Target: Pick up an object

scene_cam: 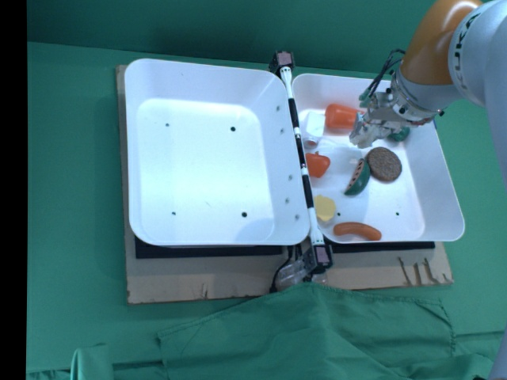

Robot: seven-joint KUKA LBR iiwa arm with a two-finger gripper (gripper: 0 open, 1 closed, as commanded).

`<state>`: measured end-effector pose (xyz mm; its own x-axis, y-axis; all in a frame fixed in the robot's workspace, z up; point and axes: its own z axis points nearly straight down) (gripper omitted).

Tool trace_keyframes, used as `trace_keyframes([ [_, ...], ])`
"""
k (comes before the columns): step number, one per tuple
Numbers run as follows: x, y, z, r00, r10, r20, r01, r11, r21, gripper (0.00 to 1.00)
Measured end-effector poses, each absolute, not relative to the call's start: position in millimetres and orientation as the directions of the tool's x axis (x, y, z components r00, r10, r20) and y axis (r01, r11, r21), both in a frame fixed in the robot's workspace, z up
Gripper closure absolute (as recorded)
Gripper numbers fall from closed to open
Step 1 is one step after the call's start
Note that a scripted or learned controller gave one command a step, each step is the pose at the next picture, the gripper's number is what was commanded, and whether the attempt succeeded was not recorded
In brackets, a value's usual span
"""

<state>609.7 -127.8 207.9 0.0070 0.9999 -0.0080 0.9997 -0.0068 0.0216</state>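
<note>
Just above the brown patty (pixel 384 165) in the right bin (pixel 444 212), with gripper (pixel 363 137) grasp impossible to tell, best to descend squarely and close centred on that patty.

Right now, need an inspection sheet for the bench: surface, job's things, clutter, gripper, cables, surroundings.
Surface: two white bins side by side, left bin and right bin, on a cardboard sheet over green cloth.
Job's things: all in the right bin: orange pepper-like toy, white piece, small red-orange piece, watermelon slice, brown round patty, yellow piece, sausage.
Clutter: nothing seen.
Gripper: gripper low over the right bin's far part, beside the pepper-like toy; fingers not readable.
Cables: dark cables by the wrist.
Surroundings: folded green cloth at the near edge.
</note>
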Motion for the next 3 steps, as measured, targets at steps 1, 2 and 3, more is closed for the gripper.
trace_keyframes([
  [1, 601.6, -127.9, 261.8, 0.003, 1.0, -0.003, 1.0, -0.003, 0.01, 1.0],
  [2, 600.7, -131.2, 307.5, 0.003, 1.0, -0.003, 1.0, -0.003, 0.009, 1.0],
  [3, 593.7, -136.0, 359.0, 0.003, 1.0, -0.003, 1.0, -0.003, 0.011, 1.0],
])
